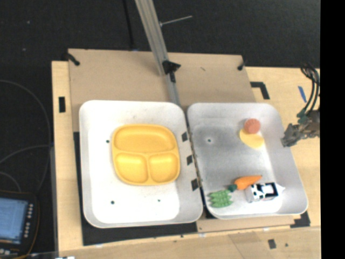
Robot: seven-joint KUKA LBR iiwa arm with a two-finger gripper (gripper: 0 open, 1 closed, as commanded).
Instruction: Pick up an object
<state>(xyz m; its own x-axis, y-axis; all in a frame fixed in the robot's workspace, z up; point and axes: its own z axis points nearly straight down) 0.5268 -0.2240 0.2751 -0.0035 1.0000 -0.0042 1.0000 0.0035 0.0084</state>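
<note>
Altogether, two bins [91, 144] sat abreast: one yellow tray [145, 154] left; five small toys right, the pink-topped one [252, 132] near the gripper [298, 132], its state unreadable.

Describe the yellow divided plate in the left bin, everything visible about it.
The yellow divided plate looks like moulded plastic, a rounded rectangle with a raised rim. Ridges split it into three compartments: one wide one across the far side and two smaller ones side by side on the near side. All three compartments look bare. It lies flat and right way up, slightly turned, about the middle of the left bin, resting on the bin's floor and clear of its walls. Nothing else touches it.
</note>
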